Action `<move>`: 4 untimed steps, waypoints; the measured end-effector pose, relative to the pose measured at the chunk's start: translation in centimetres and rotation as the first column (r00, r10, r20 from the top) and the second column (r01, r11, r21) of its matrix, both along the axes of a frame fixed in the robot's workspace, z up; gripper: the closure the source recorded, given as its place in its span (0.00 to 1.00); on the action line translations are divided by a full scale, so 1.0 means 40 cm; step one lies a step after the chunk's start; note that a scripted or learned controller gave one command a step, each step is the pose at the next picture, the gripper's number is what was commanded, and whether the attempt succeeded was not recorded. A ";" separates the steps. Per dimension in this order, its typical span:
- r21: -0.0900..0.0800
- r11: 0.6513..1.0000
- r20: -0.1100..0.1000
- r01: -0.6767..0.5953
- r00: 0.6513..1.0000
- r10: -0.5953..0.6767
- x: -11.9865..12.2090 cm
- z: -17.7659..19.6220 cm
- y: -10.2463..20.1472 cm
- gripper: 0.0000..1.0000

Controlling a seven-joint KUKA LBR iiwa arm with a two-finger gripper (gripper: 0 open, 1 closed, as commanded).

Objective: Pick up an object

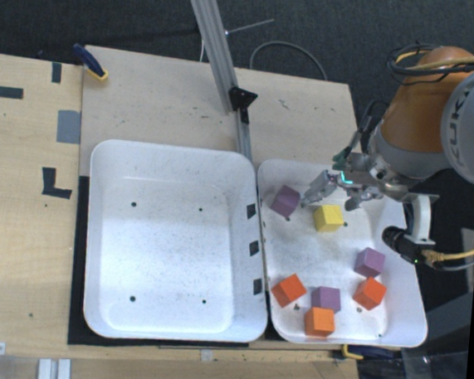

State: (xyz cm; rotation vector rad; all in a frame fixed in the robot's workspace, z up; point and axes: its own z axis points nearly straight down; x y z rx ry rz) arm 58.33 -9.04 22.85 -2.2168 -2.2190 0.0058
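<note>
The right white bin [414,325] holds several small cubes. A yellow cube [328,217] lies near the bin's far end, with a purple cube [285,202] to its left by the bin wall. My gripper [335,196] hangs just above the yellow cube's far side. It is open with nothing between its fingers; one finger [314,190] points toward the purple cube. Nearer the front lie a second purple cube [370,261], a red-orange cube [370,292], an orange cube [289,289], a third purple cube [326,299] and another orange cube [319,321].
The left white bin [99,171] stands beside the right one. A slanted metal pole [221,50] rises behind the bins. A black cable [288,52] loops on the bench at the back. The grey and orange arm [428,111] overhangs the right bin's far corner.
</note>
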 end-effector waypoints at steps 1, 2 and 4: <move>-0.001 1.000 0.005 -0.001 1.000 0.001 0.002 0.007 -0.001 0.00; -0.001 1.000 0.000 0.000 1.000 0.000 -0.024 -0.117 0.002 0.00; -0.001 1.000 0.001 0.000 1.000 0.000 -0.049 -0.347 -0.003 0.00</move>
